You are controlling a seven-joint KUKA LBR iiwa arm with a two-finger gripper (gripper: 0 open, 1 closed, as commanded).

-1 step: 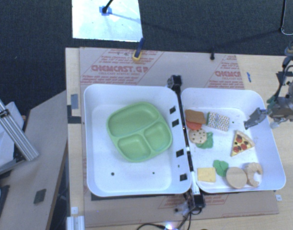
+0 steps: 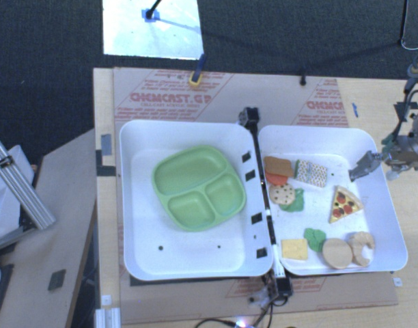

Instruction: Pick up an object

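White plastic bins are sitting side by side, toy food still lying loose in the right bin (image 2: 390, 214), the pizza slice (image 2: 345, 205) at centre right. The pincer (image 2: 365, 165) is hovering at the bin's upper right rim, gripping nothing; whether it is open I cannot tell. No pick is done yet.

Green tray (image 2: 199, 187), white bins (image 2: 137, 251), yellow cheese square (image 2: 294, 249), speckled cookie (image 2: 282, 195)
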